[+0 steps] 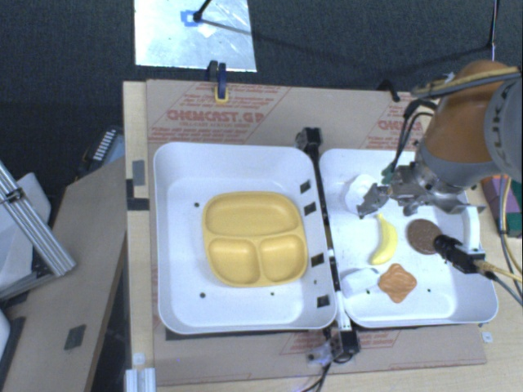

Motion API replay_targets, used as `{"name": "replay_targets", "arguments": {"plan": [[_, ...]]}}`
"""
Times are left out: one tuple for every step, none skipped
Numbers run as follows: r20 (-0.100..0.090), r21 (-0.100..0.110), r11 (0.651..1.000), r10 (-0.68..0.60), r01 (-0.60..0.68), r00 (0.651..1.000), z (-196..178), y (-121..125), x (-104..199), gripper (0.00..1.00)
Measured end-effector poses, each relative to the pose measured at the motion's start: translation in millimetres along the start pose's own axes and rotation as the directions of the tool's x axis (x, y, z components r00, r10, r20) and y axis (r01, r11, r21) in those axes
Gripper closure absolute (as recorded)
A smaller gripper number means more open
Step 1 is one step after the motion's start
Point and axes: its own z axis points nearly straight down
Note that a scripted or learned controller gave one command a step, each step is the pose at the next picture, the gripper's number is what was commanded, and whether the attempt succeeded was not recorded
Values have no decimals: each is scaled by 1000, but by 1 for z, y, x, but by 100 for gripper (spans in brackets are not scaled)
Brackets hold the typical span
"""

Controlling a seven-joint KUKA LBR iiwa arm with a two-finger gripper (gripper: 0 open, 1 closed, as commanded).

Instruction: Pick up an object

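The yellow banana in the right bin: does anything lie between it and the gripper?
In the camera view, only bare white bin floor separates the curved yellow banana from the gripper just above it.

Two bins side by side on a bench board (245,104). In the left bin (176,178), a three-compartment tray (249,237) near the middle. In the right bin (470,300), a banana (384,241) lying roughly at the centre, lengthwise front to back. Just right of the banana, a round disc (422,235). In front of the banana, near the front wall, a flat cookie-shaped piece (397,283). Behind and left of the banana, a small cup-like item (356,189), partly under the gripper (369,205). Gripper above the rear part of the right bin, just behind the banana's far end, the arm (466,133) reaching in from the right. Between the bins, a row of clips (310,208) along the shared walls. Behind the board, a square sheet (194,24) on the floor.
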Motion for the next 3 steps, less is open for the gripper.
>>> {"name": "replay_targets", "arguments": {"plan": [[1, -14, 1000, -2, 2, 1000, -8, 3, 0, 0], [1, -13, 1000, 0, 0, 1000, 49, 12, -2, 0], [1, -11, 1000, 0, 0, 1000, 101, 13, -1, 0]]}}
